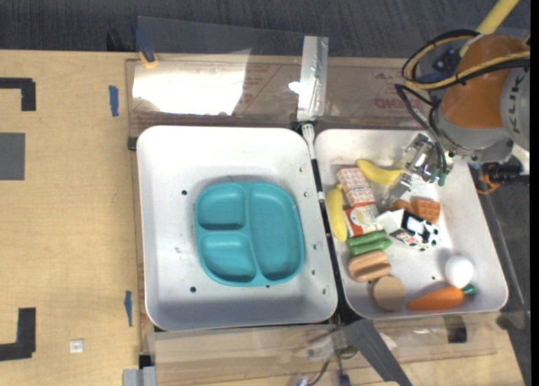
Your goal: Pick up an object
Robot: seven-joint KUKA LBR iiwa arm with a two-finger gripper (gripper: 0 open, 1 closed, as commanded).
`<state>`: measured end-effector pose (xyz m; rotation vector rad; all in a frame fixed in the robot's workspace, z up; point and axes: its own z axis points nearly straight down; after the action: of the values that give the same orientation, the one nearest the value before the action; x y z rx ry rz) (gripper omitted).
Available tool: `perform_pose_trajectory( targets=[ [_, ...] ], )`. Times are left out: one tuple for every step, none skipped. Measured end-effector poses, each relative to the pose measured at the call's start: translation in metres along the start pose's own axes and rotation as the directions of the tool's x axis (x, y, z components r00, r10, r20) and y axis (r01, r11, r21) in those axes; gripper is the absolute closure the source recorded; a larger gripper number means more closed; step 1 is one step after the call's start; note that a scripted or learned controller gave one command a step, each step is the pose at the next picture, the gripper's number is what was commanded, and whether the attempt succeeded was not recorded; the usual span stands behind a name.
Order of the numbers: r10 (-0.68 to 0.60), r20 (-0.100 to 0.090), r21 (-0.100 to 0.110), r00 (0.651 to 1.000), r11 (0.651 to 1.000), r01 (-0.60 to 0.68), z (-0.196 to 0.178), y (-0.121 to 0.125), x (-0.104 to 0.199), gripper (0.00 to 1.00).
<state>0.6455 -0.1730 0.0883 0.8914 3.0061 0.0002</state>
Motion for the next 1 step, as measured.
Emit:
perform_pose_trajectory(
  targets=[
    [0.236, -0.004, 0.003, 0.972, 0.972, -0.236, 0.0015, 0.0318, 0.0109, 0.0]
  ],
)
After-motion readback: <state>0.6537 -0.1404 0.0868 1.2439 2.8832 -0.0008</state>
